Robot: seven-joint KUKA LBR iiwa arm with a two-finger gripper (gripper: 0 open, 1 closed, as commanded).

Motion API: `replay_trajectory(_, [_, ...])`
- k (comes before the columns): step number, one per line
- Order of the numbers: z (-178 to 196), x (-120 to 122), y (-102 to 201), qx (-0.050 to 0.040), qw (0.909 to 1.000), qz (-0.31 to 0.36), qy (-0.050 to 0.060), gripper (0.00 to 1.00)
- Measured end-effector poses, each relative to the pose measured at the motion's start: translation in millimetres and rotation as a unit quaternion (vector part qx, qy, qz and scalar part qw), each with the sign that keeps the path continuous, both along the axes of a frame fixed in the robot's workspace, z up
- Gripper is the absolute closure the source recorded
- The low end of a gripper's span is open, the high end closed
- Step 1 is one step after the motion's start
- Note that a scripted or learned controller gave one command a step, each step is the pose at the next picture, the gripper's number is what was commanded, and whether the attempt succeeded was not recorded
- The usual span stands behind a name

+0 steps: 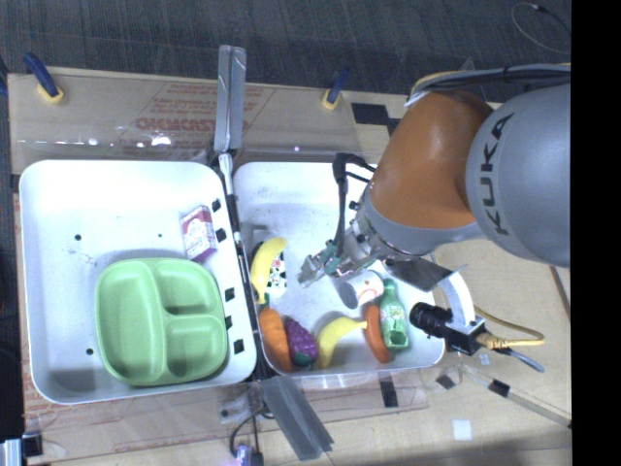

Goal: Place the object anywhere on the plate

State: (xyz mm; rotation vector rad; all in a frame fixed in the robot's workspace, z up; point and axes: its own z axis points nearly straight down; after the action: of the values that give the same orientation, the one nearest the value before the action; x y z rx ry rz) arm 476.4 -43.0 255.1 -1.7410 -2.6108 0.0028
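The end effector [325, 263] hangs over the right bin [291, 187], whether clamped on anything I cannot tell, with the green plate [160, 320] well off to its left in the other bin.

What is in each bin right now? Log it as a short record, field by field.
left bin: green three-compartment plastic plate; small red and white box beside it, off the plate
right bin: two yellow toy bananas, orange toy carrot, purple toy, green plastic bottle
end effector: over right bin, above the objects
plate contents: nothing on it
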Motion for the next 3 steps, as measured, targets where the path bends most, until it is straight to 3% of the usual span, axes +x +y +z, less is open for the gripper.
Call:
replay_trajectory(1, [-47,0,-21,0.0001,0.9983,0.059,0.0,1.0])
replay_trajectory(2, [-60,0,-36,0.0009,0.9825,0.186,0.0,1.0])
replay_trajectory(3, [-63,0,-46,0.0015,0.9301,0.367,0.0,1.0])
